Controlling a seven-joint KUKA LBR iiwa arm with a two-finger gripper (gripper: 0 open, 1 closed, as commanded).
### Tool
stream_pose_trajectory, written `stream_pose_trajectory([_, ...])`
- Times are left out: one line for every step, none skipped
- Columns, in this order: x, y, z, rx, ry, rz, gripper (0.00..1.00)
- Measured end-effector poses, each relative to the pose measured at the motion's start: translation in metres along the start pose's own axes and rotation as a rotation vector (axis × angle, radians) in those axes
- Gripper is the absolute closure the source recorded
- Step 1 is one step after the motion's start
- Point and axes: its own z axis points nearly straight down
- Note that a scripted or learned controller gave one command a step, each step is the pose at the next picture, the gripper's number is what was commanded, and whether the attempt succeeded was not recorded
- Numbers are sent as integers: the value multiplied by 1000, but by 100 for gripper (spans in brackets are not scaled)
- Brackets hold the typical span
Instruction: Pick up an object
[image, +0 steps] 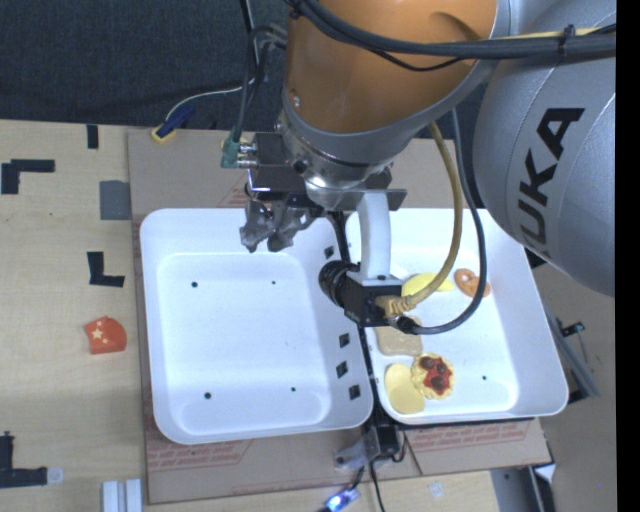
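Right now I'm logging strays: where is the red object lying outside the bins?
The red object lies on the bench at the camera view's left, just beyond the left bin's outer wall.

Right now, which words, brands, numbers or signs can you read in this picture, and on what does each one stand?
"UKA": black letters on the grey arm casing at upper right; the brand's first letter is cut off from sight.
Black marks on the wooden bench: plain shapes, not letters.
No other text is readable.
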Motion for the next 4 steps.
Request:
stream_pose_trajectory([-2,2,-73,-16,6,2,100])
stream_pose_trajectory([-12,44,62,5,-4,6,100])
stream_pose_trajectory([-15,18,-40,-18,8,2,100])
stream_pose_trajectory([4,22,131,9,-5,2,100])
